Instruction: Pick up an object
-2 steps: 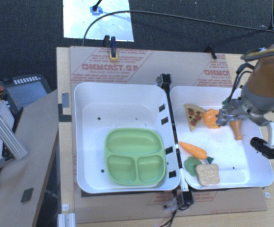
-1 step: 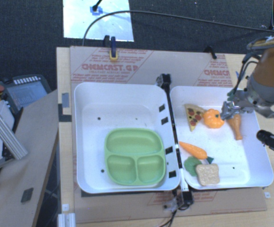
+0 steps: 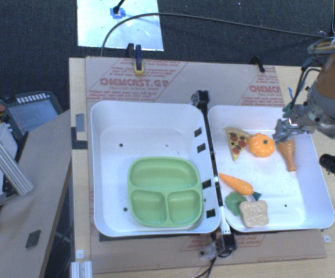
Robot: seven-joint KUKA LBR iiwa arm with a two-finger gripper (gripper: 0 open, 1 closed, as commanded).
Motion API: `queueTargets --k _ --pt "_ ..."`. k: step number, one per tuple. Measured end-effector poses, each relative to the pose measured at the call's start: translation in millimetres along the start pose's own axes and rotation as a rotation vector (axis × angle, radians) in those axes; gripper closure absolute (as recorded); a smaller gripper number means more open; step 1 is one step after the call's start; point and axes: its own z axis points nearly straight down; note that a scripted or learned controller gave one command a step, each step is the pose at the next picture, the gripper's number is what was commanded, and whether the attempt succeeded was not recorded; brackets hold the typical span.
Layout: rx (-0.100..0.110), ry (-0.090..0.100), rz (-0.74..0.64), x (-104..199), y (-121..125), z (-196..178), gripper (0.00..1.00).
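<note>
Bins sit side by side on the bench, and the right bin [image 3: 306,213] carries all the small food toys. The gripper [image 3: 284,131] is low over the far right part of this bin, near its right edge, and its tip meets the upper end of an orange cone-shaped toy [image 3: 288,154]. This toy lies with its long axis running from the far side to the near side of the bin, a little slanted, with the wide end up at the gripper and the narrow end pointing toward the near right corner. I cannot tell if the toy is really between the jaws or only under them.

Just left of the cone is a small pumpkin [image 3: 261,145], and left of that a pizza slice [image 3: 235,142] points toward the near edge. Near the divider between the bins lies a carrot [image 3: 236,183], its long axis slanted, thin end toward the left. At the near edge a slice of bread [image 3: 254,213] touches a green leaf [image 3: 234,202].

The left bin [image 3: 106,155] holds a green divided plate [image 3: 165,191] in its near half.
</note>
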Motion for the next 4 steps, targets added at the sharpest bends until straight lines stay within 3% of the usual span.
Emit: queueTargets --k 4 --pt "0.003 0.002 -0.005 220.6 7.0 11.4 1.0"
